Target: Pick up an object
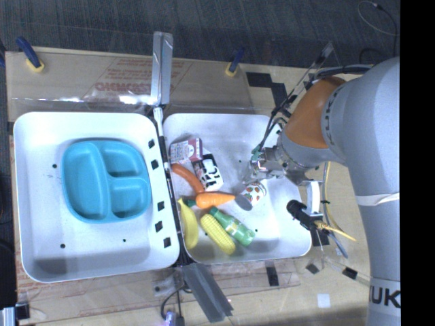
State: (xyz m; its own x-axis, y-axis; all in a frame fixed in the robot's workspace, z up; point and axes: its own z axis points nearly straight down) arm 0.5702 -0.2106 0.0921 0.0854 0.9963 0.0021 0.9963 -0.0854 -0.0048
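Two shallow white bins sit side by side on a bench, seen from above at a slant. The left bin (34, 182) holds a blue divided tray (105, 178) lying flat near its middle. The right bin (292, 240) holds a loose heap of toy food along its left side: a small carton (187, 149) with a dark box (209, 172) printed in white characters too blurred to read, a sausage (187, 176), an orange carrot (214, 200), a yellow banana (189, 224), a corn cob (217, 233) and a green bottle (233, 227). The grey arm (363, 134) with its orange band reaches in from the right. Its gripper (255, 192) is low over the right bin, just beside the carrot's tip, at a small white rounded object (255, 194) with red and green marks. Whether it is open or closed cannot be made out.
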